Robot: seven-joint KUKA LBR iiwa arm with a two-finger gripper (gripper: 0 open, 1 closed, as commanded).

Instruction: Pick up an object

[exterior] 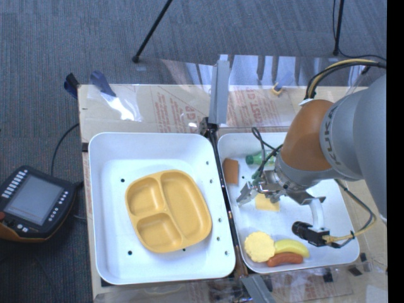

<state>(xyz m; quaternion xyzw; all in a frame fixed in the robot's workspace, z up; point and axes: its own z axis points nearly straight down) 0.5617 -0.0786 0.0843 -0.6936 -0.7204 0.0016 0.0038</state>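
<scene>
You're in the approach step: gripper (251, 193) hangs low in the right bin (346, 223), fingers spread wide, holding nothing. Yellow block (267, 203) sits just beside them. Next: centre over it, descend, close.

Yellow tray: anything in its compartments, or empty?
Empty. The tray lies flat in the left bin, and all three compartments show bare yellow bottoms.

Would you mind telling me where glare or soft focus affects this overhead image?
In the camera view, glare streaks the clear plastic sheet behind the bins; the left bin is bright but evenly lit, the yellow tray crisp; the end effector looks slightly soft, and the arm shades part of the right bin.
</scene>
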